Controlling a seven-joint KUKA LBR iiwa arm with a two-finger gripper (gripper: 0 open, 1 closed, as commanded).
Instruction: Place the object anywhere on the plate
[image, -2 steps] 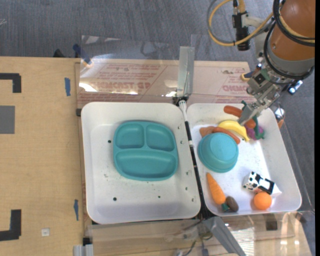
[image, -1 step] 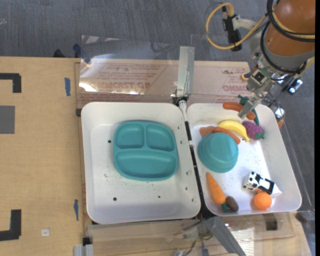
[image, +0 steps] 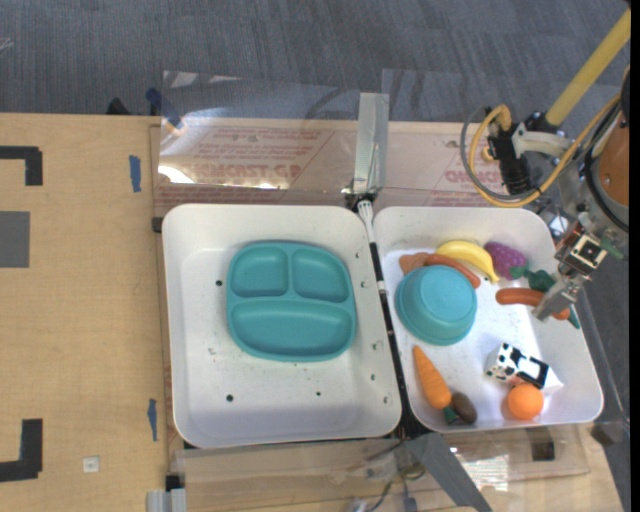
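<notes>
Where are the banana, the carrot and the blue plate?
banana (image: 470, 254), camera view, on the middle of its yellow curve.
carrot (image: 432, 377), camera view, on its orange body.
plate (image: 292, 301), camera view, on the ridge between its compartments.

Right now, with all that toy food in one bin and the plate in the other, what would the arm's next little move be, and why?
Probably a short drop onto the sausage. The gripper is at the right bin's far edge, right beside that sausage, with nothing visibly between its fingers. The teal plate in the left bin carries no food, so something must be picked up first.
</notes>
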